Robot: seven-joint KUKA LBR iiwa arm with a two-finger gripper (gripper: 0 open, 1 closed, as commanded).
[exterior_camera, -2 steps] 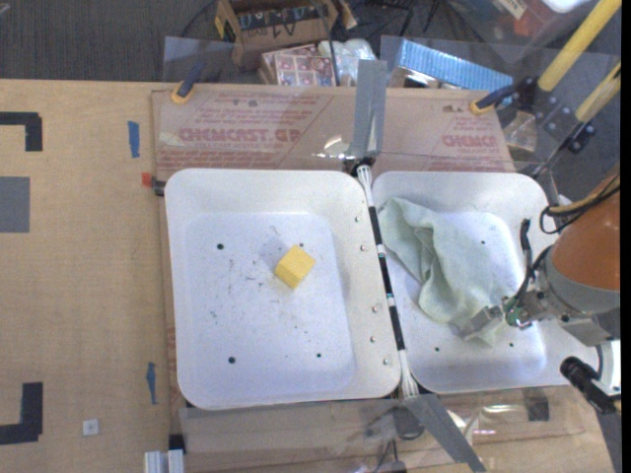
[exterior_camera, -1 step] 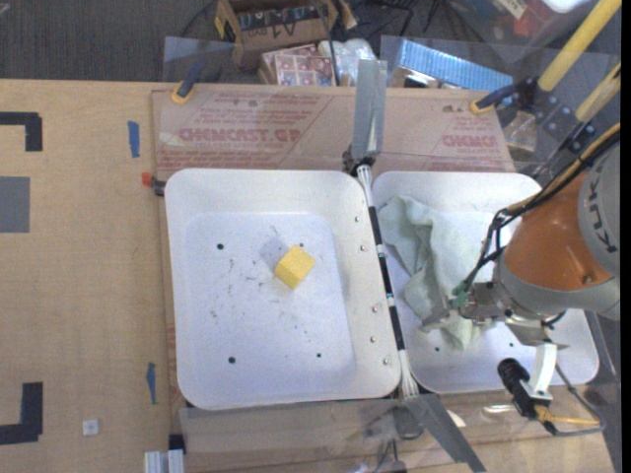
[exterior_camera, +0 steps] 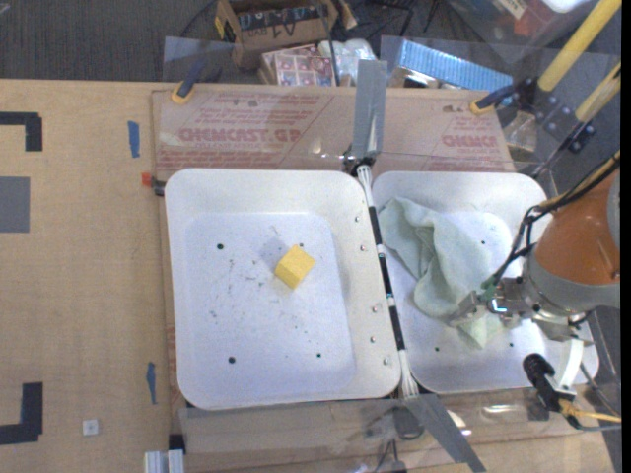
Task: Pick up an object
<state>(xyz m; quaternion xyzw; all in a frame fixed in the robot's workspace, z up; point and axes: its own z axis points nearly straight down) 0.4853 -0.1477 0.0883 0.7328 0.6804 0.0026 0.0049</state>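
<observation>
We look down on the desk (exterior_camera: 79, 264), its pale wood surface marked near the left edge with black corner brackets. Nearest us sit the two shallow white bins, side by side and touching along a central seam. In the left bin (exterior_camera: 197, 363) a small yellow block (exterior_camera: 295, 266) rests alone just far of the bin's middle, tilted so one corner points toward us, with dark specks scattered on the floor around it. In the right bin (exterior_camera: 434, 368) a pale green cloth (exterior_camera: 434, 254) lies crumpled, spreading from the far-left corner down toward the middle.

The arm (exterior_camera: 582, 249) reaches in from the right, its orange band bright above the grey wrist. The tool (exterior_camera: 480, 308) sits low over the right bin, at the near-right edge of the cloth. It is touching or just beside the fabric, and a fold of cloth bunches against its tip. We cannot tell from here whether the tool is released or clenched, nor whether any cloth lies within it. The yellow block is well apart from the tool, across the seam in the other bin.

Farther off, a clear plastic sheet (exterior_camera: 256, 136) printed with red lettering lies behind both bins. Beyond it, at the far edge, stand a cardboard box (exterior_camera: 271, 18) and a blue panel (exterior_camera: 444, 62).
</observation>
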